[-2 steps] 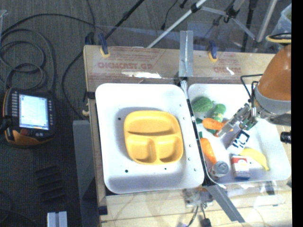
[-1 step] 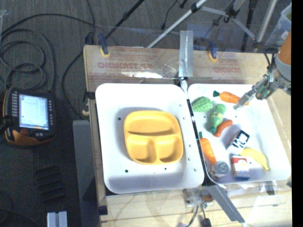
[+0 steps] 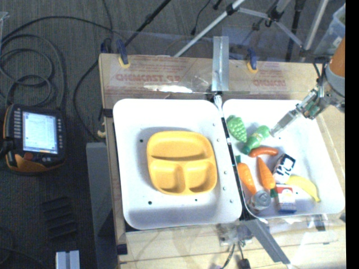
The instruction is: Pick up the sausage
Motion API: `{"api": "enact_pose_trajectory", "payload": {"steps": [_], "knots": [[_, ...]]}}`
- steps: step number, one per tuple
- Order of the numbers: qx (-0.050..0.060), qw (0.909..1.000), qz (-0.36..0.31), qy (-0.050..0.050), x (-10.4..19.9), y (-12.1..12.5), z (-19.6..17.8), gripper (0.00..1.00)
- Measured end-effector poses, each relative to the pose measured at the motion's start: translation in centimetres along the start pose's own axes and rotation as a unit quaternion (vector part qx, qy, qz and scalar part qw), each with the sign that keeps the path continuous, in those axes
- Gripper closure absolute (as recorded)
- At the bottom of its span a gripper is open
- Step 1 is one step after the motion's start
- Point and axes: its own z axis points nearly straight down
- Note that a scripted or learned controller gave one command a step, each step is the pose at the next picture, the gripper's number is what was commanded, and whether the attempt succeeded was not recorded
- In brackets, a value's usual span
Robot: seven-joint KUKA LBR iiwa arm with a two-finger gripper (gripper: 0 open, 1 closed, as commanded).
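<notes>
- Orange-red and small, the sausage (image 3: pixel 263 151) lay in the right bin (image 3: pixel 328 150), near its middle, just below the green toys.
- We saw its long axis run roughly left-right across the view, tilted a little.
- The gripper (image 3: pixel 276 130) hung above and slightly right of the sausage, close but apart, nothing between its fingers as far as we could see.
- We could not tell how wide the fingers stood; they read as one thin pale streak from this angle.
- So we judged the coming move as a short shift down-view and a touch left, then a descent; the wrist would likely need to close across the sausage's short side.
- Only one arm (image 3: pixel 339 66) here, reaching in from the right, its orange band cut off at the frame edge.
- Crowding looked like the risk: a green knobbly toy (image 3: pixel 238 129) and a second green piece (image 3: pixel 258 134) sat just beside the sausage, and two carrots (image 3: pixel 266 173) lay just below it.
- A banana (image 3: pixel 305 186), a small carton (image 3: pixel 286 198) and a tin (image 3: pixel 259 199) sat nearer the front of that bin.
- The yellow divided tray (image 3: pixel 181 162) sat in the left bin (image 3: pixel 129 150), well apart from the job.
- We could not make out the dark-and-white item (image 3: pixel 284 165) to the sausage's lower right; too small and blurred.
</notes>
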Motion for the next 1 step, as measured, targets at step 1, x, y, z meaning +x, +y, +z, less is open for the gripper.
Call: {"api": "enact_pose_trajectory", "payload": {"steps": [1], "knots": [[0.000, 0.9998, -0.018, 0.001, 0.41, -0.50, 15.71, 0.00]]}}
